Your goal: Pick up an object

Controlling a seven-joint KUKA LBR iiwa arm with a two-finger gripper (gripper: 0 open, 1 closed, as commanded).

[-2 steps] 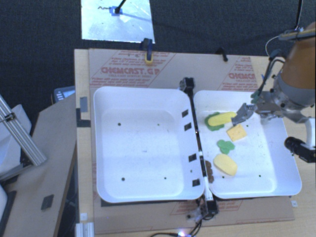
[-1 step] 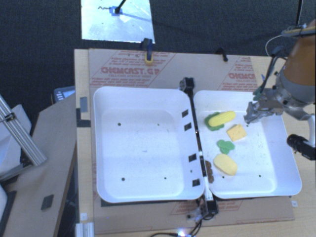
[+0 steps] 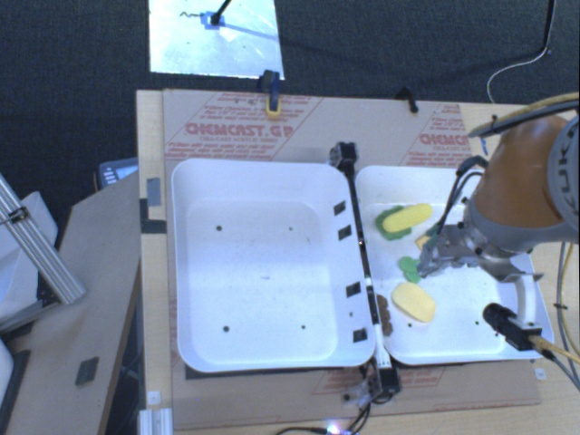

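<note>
Right bin: gripper low over small green piece; finger state cannot be told. Yellow-green object at 11 o'clock, yellow piece at 6. Step: reaching. Next: close, lift.

One fixed camera above the bench, slanted down over both white bins, moderately far

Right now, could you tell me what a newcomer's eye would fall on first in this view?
Probably the arm with its orange band, reaching in from the right over the right bin. Its gripper hangs low among the items there: a yellow-and-green object near the bin's far side, a small green piece, and a yellow object nearer the front.
</note>
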